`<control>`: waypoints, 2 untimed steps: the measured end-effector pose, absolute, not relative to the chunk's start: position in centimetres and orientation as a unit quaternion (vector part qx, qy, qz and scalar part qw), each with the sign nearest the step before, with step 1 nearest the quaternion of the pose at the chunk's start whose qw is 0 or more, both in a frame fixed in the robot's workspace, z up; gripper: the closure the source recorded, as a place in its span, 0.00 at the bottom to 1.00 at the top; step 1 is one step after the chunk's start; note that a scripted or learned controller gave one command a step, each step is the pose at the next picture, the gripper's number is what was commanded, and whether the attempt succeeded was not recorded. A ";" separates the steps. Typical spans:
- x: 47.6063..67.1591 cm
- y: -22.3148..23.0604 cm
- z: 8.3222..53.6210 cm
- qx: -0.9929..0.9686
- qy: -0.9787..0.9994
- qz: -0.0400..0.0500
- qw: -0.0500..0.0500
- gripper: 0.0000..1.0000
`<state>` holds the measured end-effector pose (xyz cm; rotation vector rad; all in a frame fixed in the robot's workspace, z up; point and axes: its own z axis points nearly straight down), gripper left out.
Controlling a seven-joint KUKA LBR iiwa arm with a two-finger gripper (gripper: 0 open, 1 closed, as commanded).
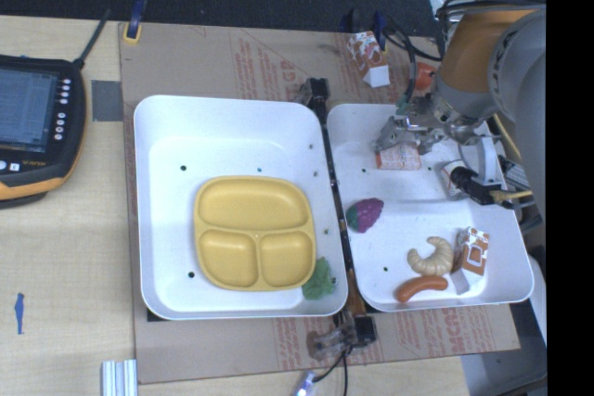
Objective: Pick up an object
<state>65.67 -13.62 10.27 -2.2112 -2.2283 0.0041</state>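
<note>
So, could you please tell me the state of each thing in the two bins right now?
Yellow tray: flat in the left bin, compartments bare.
Green toy: beside the tray's corner.
Purple toy: lying loose, right bin.
Croissant: lying beside the sausage.
Small carton: under the hand.

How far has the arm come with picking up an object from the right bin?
Done: the tool is down in the right white bin, just above a small red-and-white packet. In hand: nothing visibly lifted; whether it grips is unclear. Left: the grasp and lift. The purple grape bunch, tan croissant and orange sausage lie untouched.
</note>
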 end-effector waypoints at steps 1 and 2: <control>64.2 -7.9 19.4 -0.705 -0.709 -0.001 0.000 1.00; 55.3 -4.0 26.5 -0.705 -0.709 0.001 0.001 1.00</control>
